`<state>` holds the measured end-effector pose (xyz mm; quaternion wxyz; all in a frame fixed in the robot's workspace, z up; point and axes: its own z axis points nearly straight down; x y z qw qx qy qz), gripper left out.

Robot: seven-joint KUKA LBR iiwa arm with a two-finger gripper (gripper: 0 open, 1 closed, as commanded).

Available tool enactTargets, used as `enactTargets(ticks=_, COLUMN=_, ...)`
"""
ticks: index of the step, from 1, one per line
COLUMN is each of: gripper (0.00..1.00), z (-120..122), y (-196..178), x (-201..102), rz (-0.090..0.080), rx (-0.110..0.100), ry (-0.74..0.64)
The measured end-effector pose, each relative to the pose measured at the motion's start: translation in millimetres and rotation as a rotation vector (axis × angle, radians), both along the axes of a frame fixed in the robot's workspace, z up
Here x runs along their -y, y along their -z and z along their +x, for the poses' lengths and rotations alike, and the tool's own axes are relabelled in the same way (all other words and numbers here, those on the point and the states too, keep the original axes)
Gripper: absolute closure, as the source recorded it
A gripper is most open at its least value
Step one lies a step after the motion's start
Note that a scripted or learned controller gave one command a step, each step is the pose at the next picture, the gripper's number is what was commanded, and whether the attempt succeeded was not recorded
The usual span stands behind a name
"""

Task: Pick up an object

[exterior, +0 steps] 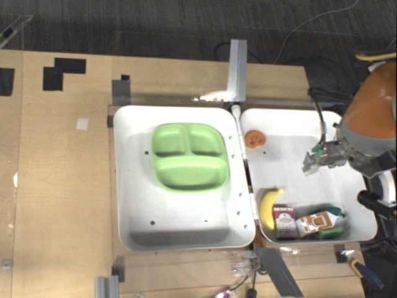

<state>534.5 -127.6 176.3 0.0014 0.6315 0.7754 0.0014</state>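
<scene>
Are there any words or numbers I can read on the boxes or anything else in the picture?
No words or numbers can be read.
Dark red box: light label patch, print too blurred to read.
Orange and white carton: markings too small to read.
Round orange thing: a small mark, not readable.
Green tray and banana: no text visible.

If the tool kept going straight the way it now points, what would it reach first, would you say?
Likely the bare floor of the right bin. The tool points left and downward; the orange round object lies further left, off that line. Depth is unclear from this view.
</scene>
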Motion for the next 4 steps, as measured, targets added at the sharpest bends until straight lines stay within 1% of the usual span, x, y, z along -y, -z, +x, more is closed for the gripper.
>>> enactTargets(ticks=1, gripper=1.0, z=-17, y=39, x=-25, rz=0.0, rx=-0.001, ry=0.125)
enactTargets(ticks=2, gripper=1.0, z=-47, y=29, x=5, rz=0.0, rx=-0.001, ry=0.174)
enactTargets(ticks=3, gripper=1.0, z=-16, y=27, x=57, rz=-0.001, rx=0.001, ry=0.099)
enactTargets(ticks=4, gripper=1.0, z=-47, y=54, x=28, rz=0.0, rx=-0.001, ry=0.179)
